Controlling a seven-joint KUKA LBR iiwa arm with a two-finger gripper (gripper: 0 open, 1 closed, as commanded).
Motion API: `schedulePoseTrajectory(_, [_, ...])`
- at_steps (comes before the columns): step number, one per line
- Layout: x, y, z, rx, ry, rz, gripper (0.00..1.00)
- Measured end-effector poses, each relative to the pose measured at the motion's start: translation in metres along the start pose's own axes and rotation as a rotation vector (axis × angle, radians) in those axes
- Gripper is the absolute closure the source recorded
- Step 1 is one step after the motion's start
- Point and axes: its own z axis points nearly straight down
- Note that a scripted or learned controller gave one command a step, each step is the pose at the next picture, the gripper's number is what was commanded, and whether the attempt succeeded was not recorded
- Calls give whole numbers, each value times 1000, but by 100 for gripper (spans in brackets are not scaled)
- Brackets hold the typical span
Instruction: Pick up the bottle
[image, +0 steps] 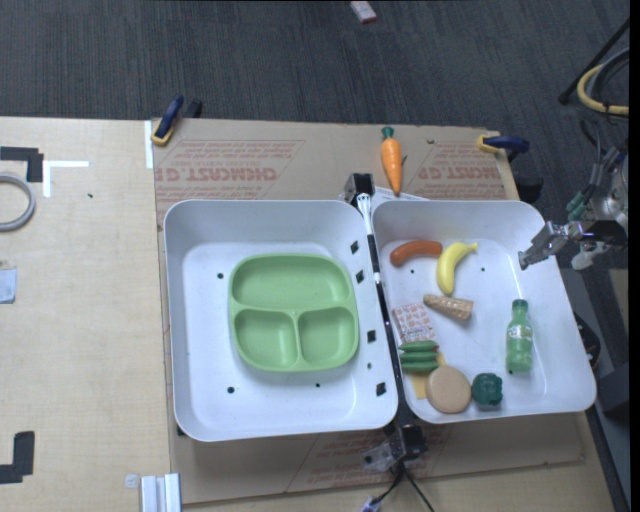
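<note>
The bottle (518, 338) is small, green and clear, with a green cap. It lies in the right bin (560, 395), near that bin's right wall, with its cap pointing away from me. My gripper (536, 250) hangs over the right bin's upper right rim, above and a little right of the bottle and well apart from it. Nothing shows in the gripper.
The right bin also holds a red sausage (415, 250), a banana (453, 265), a tan cone (448, 306), a patterned card (412, 322), a green vegetable (419, 355), a tan disc (449, 389) and a dark green lump (487, 389) just below the bottle. The left bin (200, 400) holds a green divided plate (295, 312). A carrot (390, 160) lies behind the bins.
</note>
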Motion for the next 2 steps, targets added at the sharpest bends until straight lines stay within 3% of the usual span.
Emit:
schedulePoseTrajectory(1, [-1, -34, 98, 0, 0, 174, 0])
schedulePoseTrajectory(2, [-2, -34, 89, 0, -1, 176, 100])
